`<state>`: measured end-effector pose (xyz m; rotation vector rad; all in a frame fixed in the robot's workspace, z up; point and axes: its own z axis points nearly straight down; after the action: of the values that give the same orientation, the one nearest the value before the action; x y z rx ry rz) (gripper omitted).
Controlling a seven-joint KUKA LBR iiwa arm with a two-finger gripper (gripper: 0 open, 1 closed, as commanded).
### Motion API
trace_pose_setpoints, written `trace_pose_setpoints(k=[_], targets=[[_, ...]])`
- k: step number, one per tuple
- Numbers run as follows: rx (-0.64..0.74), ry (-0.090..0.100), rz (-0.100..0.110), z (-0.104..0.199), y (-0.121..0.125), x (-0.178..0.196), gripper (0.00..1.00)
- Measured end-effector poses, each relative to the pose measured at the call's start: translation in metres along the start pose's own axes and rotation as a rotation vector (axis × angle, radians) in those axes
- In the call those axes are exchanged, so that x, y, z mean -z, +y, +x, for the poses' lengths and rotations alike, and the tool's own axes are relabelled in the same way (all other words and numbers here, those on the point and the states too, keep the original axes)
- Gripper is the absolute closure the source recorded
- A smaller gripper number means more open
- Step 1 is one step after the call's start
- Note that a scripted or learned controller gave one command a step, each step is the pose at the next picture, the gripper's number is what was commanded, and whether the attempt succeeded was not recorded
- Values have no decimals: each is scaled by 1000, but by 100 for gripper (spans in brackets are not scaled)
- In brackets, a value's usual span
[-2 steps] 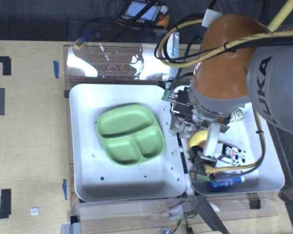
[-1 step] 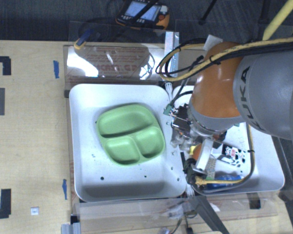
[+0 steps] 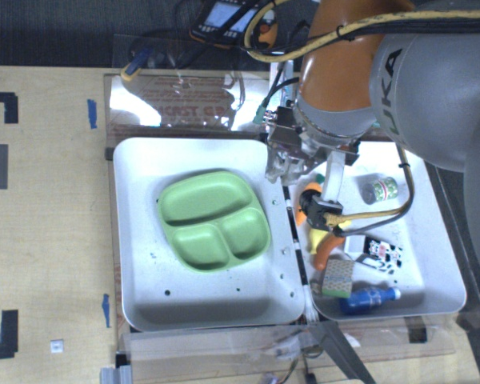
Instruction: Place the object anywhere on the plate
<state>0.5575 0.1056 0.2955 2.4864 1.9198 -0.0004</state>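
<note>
Orange obj (image 3: 325,249) near gripper (image 3: 282,169), rt bin (image 3: 434,242)

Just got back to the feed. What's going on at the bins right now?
The arm reaches in from the right, with its gripper over the divide between the two bins. The green divided plate sits in the left bin, and no object is on it yet. The loose things lie in the right bin: a small can, a black-and-white patterned piece, an orange piece, a grey speckled block and a blue bottle-like item.
</note>
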Motion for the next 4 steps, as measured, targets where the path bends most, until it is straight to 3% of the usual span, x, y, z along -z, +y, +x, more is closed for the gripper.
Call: trace_pose_setpoints(k=[1,2,3,4], targets=[[273,0,3,54,10,-71,100],[10,0,-1,72,12,-35,100],[-68,-1,0,102,-26,44,100],[-182,-2,4,78,-25,34,100]])
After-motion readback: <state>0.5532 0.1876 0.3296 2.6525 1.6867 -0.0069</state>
